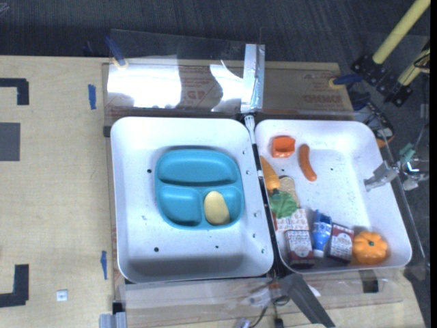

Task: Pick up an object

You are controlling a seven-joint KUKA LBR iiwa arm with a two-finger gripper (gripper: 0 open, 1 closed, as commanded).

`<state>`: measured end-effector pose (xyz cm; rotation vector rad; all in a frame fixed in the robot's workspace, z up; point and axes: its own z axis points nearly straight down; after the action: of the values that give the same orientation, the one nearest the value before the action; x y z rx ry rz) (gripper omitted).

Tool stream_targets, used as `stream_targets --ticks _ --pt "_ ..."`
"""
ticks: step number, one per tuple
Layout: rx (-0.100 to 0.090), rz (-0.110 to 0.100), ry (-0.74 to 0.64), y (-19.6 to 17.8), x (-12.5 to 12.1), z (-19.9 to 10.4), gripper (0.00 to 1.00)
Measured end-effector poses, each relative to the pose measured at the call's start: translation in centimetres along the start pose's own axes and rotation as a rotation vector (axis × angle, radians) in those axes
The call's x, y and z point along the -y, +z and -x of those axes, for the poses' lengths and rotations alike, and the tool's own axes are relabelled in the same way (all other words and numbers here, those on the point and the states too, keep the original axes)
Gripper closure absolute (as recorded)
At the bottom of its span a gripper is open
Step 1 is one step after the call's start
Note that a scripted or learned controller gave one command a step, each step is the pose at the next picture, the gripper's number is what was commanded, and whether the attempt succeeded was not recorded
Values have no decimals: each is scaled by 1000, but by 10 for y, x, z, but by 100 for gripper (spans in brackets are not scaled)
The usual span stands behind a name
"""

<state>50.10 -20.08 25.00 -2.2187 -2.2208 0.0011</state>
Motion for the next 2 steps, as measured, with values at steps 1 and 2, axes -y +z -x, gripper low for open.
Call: stream_targets --ticks 1,2 --pt "4 15 63 105 -32 20 0" --pt "0 6 64 90 -91 -44 0"
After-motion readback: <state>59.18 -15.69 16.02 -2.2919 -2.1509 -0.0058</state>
